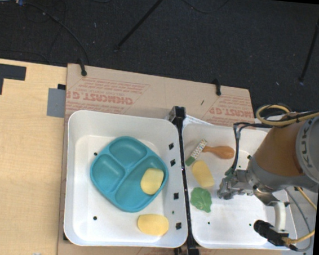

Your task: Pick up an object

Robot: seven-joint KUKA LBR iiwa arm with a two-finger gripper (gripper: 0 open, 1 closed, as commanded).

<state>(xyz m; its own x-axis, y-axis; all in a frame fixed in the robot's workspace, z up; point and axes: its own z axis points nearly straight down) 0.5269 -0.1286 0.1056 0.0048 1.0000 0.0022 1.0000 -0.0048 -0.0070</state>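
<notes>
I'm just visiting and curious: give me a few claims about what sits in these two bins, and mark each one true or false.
1. A teal divided plate lies in the left bin. True.
2. A yellow piece rests on that plate. True.
3. The green piece lies in the left bin. False: it lies in the right bin.
4. The wooden-handled brush rests on the plate. False: it lies in the right bin.
5. The gripper is over the right bin. True.
</notes>
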